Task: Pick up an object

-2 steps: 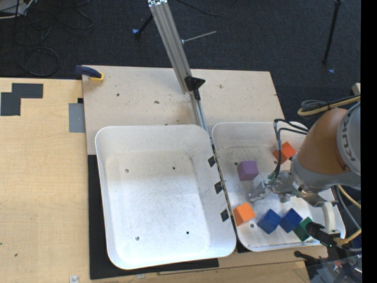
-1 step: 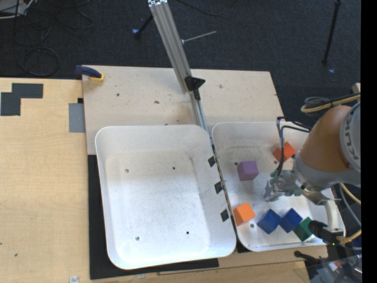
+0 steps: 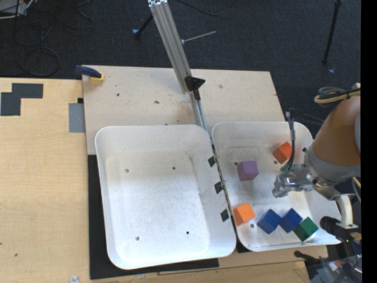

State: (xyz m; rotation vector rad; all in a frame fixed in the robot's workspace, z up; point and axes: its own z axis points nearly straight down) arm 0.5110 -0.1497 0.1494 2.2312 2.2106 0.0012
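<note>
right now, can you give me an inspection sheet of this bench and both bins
surface: pale bench bearing a left bin and a right bin, side by side
job's things: in the right bin, purple cube, two orange cubes, two blue cubes, green cube
clutter: blue and yellow clamp at the bench's far left corner
grippers: gripper low over the right bin, among the cubes
cables: loose cables on the dark floor
surroundings: slanted metal rail, wooden table at left
</note>
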